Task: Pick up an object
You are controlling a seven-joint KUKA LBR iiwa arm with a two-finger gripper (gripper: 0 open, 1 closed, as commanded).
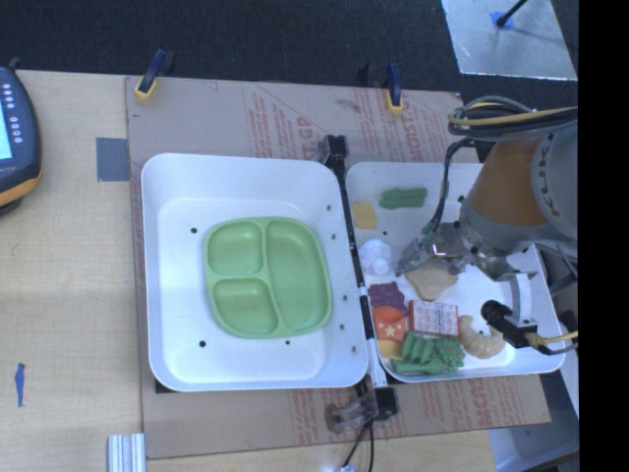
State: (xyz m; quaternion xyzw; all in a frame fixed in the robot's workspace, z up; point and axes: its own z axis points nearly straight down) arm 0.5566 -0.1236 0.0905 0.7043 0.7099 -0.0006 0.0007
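Cardboard sheeting (pixel 295 126) covered the wooden bench and carried two white bins. Inside the right bin (pixel 388 177), the gripper (pixel 429 254) hung low over the clutter; whether its fingers were spread or pressed together could not be determined. A tan slice (pixel 429 281) lay directly below it, touching a white lump (pixel 374 259) to the left. A green pod (pixel 403 199) rested farther back. The left bin (pixel 167 264) held a green divided plate (pixel 265 276).
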